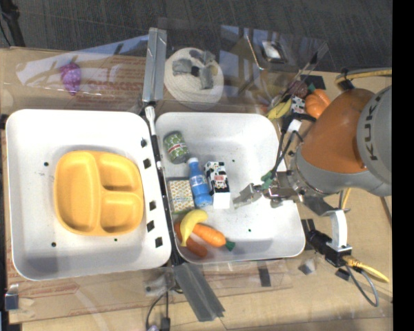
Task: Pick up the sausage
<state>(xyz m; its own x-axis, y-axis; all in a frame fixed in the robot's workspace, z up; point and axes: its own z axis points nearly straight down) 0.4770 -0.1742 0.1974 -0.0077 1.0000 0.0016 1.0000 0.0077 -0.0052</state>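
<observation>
**Sausage at front of right bin, gripper apart from it**

Left shallow white bin (27, 185) held a glossy yellow sectioned plastic tray (100, 192). Right white bin (262, 133) held a green can (174, 145), blue bottle (199, 183), curved yellow banana (191, 223), orange carrot (210, 235). Reddish-brown sausage (193, 247) lay at the front wall, partly under the carrot. Metal two-finger gripper (252, 193) hung right of them, holding nothing; finger state unclear.
</observation>
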